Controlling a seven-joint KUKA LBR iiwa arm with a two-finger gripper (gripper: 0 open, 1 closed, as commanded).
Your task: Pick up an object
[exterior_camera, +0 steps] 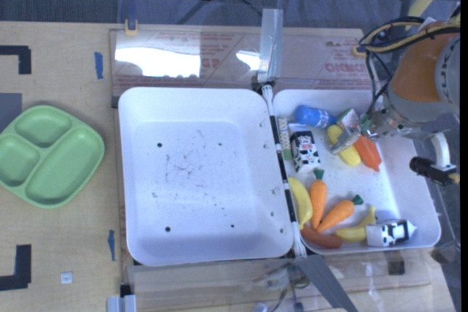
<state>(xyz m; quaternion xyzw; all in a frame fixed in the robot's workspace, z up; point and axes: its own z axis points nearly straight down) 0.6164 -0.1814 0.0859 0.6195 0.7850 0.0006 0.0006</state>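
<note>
1. Claw (349, 134) first: we are seeing it low in the right bin (409, 179), at the toys along the far side, and we cannot tell whether it is apart or together.
2. We are taking the likely target to be the yellow toy (336, 134) and the orange carrot-like piece (368, 154), both lying just beside the tip.
3. We are judging this as the reaching step; nothing is visibly being carried.
4. Next, we are needing a clean closure on one piece, then a straight lift.
5. Nearby, a blue toy (311, 115), a black-and-white block (305, 150) and two carrots (327, 207) are crowding the bin.
6. Further out, the left bin (197, 172) and a green divided plate (47, 155) are sitting to the side.
</note>
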